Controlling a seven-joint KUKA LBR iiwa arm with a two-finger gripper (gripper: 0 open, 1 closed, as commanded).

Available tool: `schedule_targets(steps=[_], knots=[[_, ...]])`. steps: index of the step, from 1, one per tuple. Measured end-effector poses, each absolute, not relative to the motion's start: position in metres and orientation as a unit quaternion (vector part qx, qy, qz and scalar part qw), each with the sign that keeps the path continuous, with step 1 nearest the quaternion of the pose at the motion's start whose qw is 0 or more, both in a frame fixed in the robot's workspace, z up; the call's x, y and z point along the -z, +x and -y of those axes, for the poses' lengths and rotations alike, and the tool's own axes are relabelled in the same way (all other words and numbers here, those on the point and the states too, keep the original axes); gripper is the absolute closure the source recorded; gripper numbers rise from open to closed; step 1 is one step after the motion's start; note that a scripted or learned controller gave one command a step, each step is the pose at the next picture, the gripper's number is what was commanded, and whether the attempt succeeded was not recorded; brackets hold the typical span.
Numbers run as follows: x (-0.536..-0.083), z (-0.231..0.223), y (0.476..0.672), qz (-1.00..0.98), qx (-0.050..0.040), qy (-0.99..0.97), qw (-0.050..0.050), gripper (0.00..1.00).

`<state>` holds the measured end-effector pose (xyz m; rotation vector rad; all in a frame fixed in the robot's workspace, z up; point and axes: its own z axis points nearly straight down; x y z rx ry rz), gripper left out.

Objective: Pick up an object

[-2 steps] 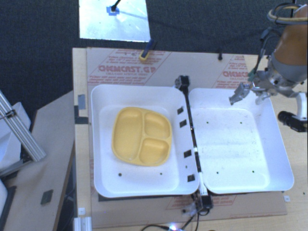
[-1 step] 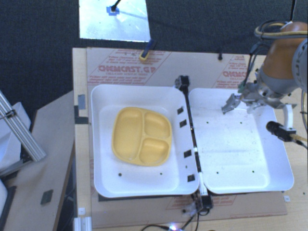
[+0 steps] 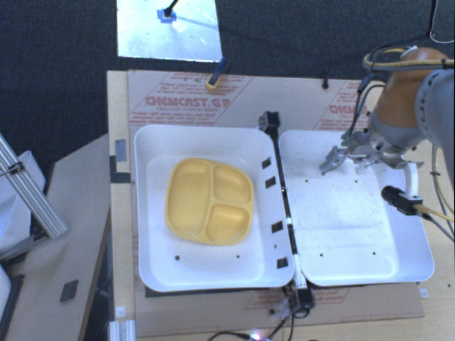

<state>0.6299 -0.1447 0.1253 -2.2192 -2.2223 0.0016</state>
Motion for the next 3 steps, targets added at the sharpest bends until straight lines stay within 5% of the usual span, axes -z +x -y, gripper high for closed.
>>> schedule_targets(steps=[1, 2, 3], knots=[[-0.084, 0.144, 0.631, 0.708, -0.0001, -0.707, 0.000, 0.00], [-0.096, 0.144, 0.632, 0.708, 0.0012, -0.707, -0.001, 1.00], [-0.141, 0.148, 0.630, 0.707, 0.0016, -0.707, -0.002, 1.00]])
